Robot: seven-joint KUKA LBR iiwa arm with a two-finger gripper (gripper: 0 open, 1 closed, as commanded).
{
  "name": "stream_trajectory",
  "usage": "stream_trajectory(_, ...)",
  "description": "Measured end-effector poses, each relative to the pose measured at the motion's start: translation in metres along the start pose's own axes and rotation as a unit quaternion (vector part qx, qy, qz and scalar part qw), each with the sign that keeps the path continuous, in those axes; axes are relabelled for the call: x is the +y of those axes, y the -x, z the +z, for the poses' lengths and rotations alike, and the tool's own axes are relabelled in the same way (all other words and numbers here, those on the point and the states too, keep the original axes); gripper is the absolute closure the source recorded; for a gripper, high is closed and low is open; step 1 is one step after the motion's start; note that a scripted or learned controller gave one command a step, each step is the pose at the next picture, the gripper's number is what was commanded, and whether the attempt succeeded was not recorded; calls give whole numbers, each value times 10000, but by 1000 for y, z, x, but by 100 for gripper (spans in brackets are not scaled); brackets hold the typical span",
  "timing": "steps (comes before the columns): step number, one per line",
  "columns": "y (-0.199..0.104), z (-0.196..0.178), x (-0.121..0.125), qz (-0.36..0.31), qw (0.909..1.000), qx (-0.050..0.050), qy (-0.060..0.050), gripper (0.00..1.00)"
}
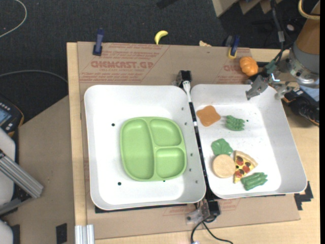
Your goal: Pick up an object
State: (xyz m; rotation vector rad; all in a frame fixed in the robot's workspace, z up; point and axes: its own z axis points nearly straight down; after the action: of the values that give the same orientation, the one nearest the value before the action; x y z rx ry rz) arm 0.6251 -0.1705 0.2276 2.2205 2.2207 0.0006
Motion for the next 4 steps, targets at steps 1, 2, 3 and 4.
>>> stream_trajectory(1, -54, 151, -18, -18, 10000, 22, -49, 0)
stream_trajectory(2, -78, 143, -61, 1, 10000, 19, -38, 0)
stream_trajectory(3, -74, 132, -120, 13, 10000, 15, -36, 0)
stream_trajectory(4, -168, 38, -121, -39, 10000, 13, 33, 0)
